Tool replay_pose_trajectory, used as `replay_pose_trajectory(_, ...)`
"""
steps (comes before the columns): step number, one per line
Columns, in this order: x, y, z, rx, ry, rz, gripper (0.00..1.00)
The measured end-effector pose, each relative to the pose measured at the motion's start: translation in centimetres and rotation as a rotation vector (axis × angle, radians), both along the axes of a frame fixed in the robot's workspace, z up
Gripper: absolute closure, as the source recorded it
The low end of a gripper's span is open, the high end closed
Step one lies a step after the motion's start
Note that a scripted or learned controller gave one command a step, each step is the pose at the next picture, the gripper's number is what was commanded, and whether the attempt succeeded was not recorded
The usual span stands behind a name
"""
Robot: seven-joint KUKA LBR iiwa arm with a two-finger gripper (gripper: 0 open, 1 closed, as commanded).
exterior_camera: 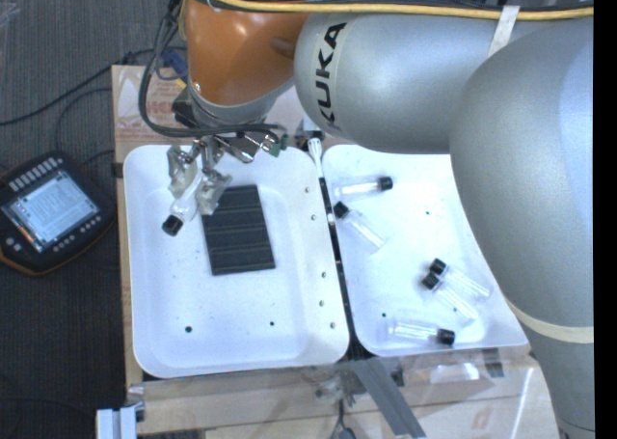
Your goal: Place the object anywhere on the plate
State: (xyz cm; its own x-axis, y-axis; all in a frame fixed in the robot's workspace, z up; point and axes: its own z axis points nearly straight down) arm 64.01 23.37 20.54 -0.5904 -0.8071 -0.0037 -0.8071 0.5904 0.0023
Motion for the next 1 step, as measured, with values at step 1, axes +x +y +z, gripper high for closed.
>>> replay_pose_trajectory(1, -7.14, -1.38, -3.12, -0.002, 0.002, 0.282, 1.00)
